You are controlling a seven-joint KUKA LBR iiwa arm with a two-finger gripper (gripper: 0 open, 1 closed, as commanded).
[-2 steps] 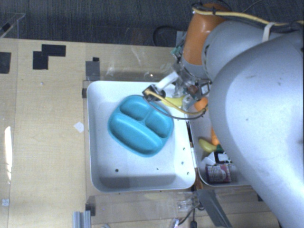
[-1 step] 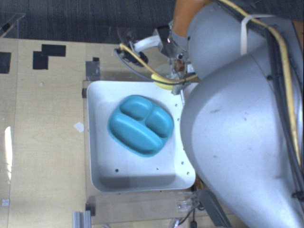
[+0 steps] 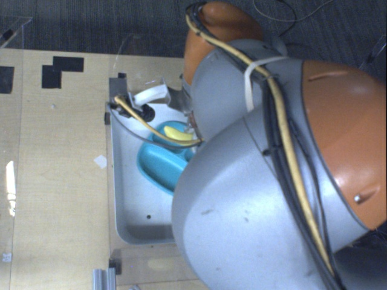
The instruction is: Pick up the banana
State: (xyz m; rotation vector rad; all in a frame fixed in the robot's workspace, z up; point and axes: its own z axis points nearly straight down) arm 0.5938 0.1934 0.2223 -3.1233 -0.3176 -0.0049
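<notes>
We find the banana (image 3: pixel 176 133) in the white bin (image 3: pixel 130 222), resting on the upper end of a blue dish (image 3: pixel 160 168). The grey arm (image 3: pixel 254 180) looms over the dish's right side. We cannot tell how the gripper stands.

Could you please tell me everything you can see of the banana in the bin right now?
The banana shows as a short yellow curved piece, smooth and plastic-looking, lying flat in the white bin near its far end. It rests in or on a light blue bowl-like thing, whose rim curves round it. The grey arm covers its right end, so its full length cannot be seen. A yellow cable runs just above it; contact is unclear.
</notes>
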